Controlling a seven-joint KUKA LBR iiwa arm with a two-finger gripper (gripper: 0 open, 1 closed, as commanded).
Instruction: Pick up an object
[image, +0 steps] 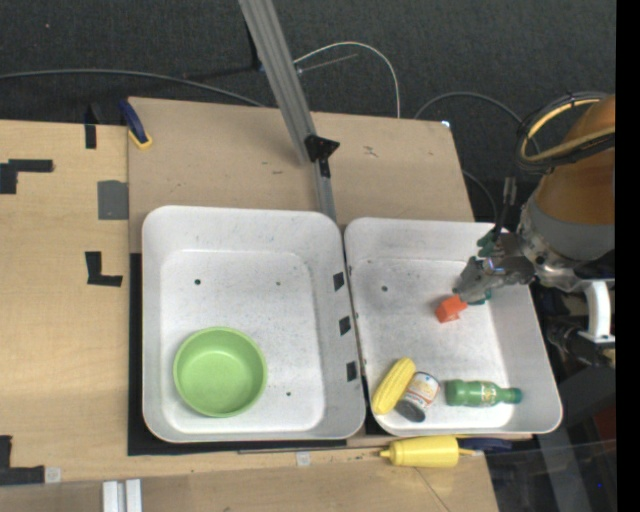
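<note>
A small red-orange block (450, 309) lies in the right bin (400, 245), right of its middle. My gripper (471, 289) reaches in from the right edge and its tip is directly up and right of the block, touching or almost touching it. Whether the block is in its grasp is not visible. Along the front of the same bin lie a yellow corn cob (393, 386), a small tin can (419, 395) and a green bottle (482, 393). A green bowl (220, 372) rests in the front left corner of the left bin (240, 235).
A yellow squeeze bottle (425, 452) lies on the bench just outside the front rim of the right bin. A grey pole (285, 80) slants down from the top to the gap between the bins. Cables run along the dark floor behind the bench.
</note>
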